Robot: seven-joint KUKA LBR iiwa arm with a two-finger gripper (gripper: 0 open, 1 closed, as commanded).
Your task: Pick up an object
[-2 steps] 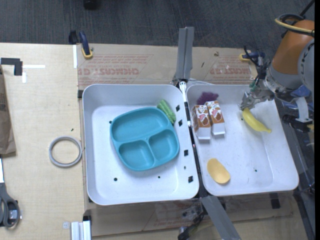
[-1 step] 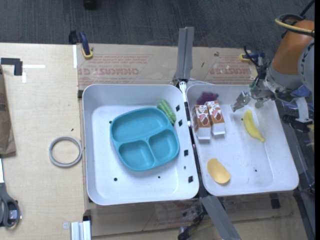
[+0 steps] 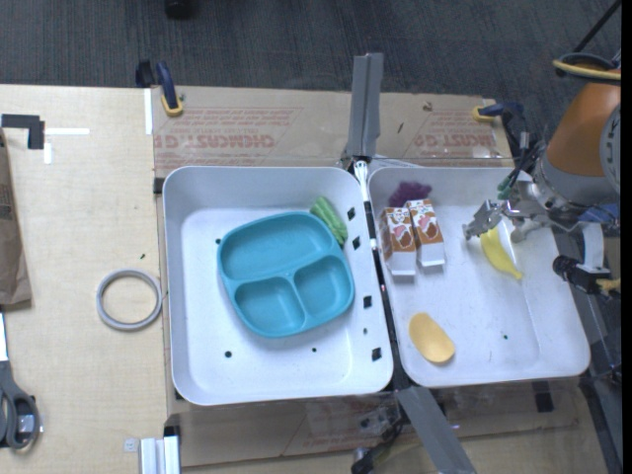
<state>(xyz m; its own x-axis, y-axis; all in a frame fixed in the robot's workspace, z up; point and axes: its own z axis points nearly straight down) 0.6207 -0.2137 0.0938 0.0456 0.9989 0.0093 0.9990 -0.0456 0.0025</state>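
My gripper [image 3: 491,223] hangs over the right bin [image 3: 553,358] near its far right side, at the end of the grey arm with the orange band [image 3: 583,131]. A yellow banana [image 3: 502,254] lies just below and in front of the gripper, its upper end touching or very close to it. Two small brown-and-white cartons [image 3: 413,235] stand side by side at the bin's left. A purple bunch of grapes [image 3: 407,192] sits behind them. A yellow-orange rounded piece [image 3: 432,339] lies near the front.
The left bin [image 3: 188,363] holds a blue divided plate [image 3: 284,275] with a green item [image 3: 330,219] at its far edge. A grey ring [image 3: 129,298] and scissors [image 3: 18,415] lie on the bench to the left. Clamps sit along the cardboard behind the bins.
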